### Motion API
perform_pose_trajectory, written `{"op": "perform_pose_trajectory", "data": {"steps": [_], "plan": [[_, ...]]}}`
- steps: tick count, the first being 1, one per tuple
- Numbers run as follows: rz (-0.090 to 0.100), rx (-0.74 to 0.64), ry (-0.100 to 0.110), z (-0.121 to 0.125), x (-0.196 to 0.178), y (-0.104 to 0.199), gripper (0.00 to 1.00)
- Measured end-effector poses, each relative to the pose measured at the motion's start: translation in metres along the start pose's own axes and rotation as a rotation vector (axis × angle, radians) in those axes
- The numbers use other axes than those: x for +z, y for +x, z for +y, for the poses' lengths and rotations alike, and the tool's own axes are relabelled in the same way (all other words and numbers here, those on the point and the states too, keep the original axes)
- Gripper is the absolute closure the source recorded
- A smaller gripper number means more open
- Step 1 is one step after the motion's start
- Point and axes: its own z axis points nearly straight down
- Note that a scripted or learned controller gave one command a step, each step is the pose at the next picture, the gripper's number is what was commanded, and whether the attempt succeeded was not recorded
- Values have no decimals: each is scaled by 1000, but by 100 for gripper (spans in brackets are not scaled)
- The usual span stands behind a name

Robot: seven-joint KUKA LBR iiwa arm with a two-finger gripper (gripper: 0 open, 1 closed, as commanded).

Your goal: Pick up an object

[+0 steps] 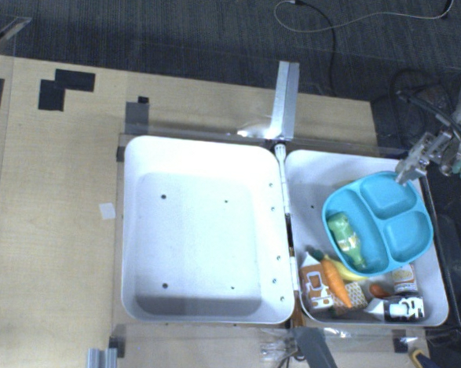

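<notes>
I see the gripper (414,165) at the far right corner of the right bin (310,177), low over the bin's back rim. Its tip sits at the upper edge of the blue plate (404,231), touching it or just above it; I cannot tell which. Whether anything is pinched there I cannot tell either, since that part is too small and blurred from my seat.

The plate is a divided one with three compartments. It lies tilted on the heap in the right bin, its near edge resting on the other things. In its left compartment lies a green item (344,232), pale and lumpy; the two other compartments show bare blue.

Under the plate's near edge I make out a yellow banana (349,269), curved along the rim. Beside it, nearer me, lies a carrot (335,281), slanting over a brown box (315,287) with a white pattern printed on it; I cannot read any words there. To the right, in the bin's near corner, lies a black-and-white can (404,308) on its side. It bears large white marks on a dark label, but they are too blurred for me to read as letters.

The left bin (134,212) stands just beside the right one, their rims meeting.
</notes>
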Motion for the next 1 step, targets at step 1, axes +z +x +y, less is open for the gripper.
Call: {"op": "perform_pose_trajectory", "data": {"steps": [1], "plan": [[-2, -295, -1, 36, -11, -17, 100]]}}
